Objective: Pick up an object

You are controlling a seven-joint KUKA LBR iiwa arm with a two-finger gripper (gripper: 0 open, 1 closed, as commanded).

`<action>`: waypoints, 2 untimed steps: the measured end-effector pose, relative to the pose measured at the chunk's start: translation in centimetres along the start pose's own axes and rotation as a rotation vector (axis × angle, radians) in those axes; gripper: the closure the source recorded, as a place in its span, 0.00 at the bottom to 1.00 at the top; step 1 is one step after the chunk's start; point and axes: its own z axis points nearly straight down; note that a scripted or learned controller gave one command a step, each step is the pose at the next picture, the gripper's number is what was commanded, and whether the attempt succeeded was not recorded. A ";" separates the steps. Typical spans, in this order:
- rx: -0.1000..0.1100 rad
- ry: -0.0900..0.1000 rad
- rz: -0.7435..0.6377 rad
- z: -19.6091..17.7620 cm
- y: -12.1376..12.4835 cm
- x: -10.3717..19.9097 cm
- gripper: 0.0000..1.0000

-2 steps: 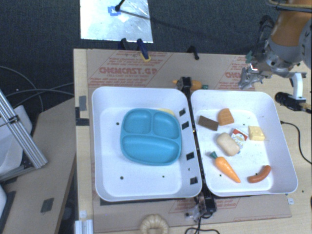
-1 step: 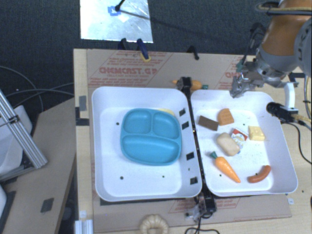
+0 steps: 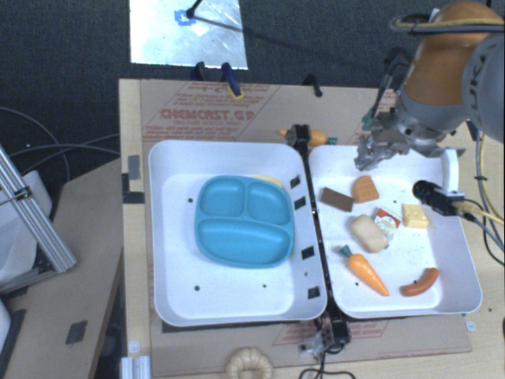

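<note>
Orange wedge is lying just below our gripper, which we are hanging near the right bin's top-left corner, nothing visibly gripped.

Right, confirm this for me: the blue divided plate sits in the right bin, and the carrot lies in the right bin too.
Not quite. The camera view shows the blue divided plate in the left bin, not the right one. The carrot does lie in the right bin.
</note>
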 end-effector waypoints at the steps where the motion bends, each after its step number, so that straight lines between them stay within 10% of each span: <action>1: 0.004 0.000 0.000 1.2 -4.5 3.5 1.00; 2: 0.002 0.001 0.000 0.5 -8.2 7.4 1.00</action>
